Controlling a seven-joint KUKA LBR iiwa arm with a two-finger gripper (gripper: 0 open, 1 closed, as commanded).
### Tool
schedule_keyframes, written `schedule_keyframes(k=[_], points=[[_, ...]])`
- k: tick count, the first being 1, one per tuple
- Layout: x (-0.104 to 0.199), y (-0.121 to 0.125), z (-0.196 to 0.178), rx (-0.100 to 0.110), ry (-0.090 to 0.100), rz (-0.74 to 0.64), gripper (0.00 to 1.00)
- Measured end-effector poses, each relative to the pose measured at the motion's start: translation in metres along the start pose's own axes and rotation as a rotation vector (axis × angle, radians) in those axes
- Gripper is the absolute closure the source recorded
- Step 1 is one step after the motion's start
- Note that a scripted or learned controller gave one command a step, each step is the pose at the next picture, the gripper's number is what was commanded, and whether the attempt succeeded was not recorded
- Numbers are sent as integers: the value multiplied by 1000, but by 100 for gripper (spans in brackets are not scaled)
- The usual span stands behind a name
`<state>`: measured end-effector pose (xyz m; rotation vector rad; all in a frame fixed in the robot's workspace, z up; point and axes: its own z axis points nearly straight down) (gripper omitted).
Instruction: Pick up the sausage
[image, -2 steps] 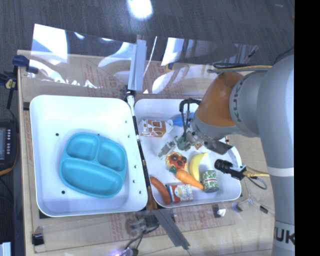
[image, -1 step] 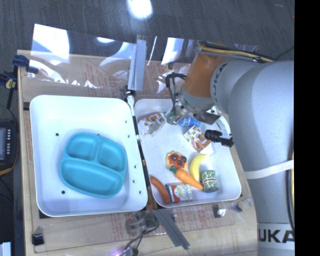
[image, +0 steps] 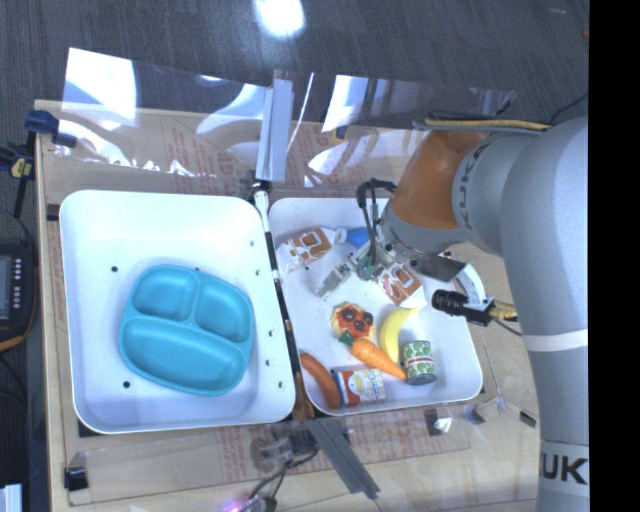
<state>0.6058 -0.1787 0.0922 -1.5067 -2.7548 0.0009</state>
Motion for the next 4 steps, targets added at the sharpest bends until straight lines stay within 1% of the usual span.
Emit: schedule_keyframes(k=[1, 2, 3, 4], points=[[-7, 55, 1, 5, 3, 14, 0], [11, -38, 0, 0, 1, 16, 0], [14, 4, 0, -1, -1, -61, 0], [-17, 50, -1, -1, -2, -39, 0]])
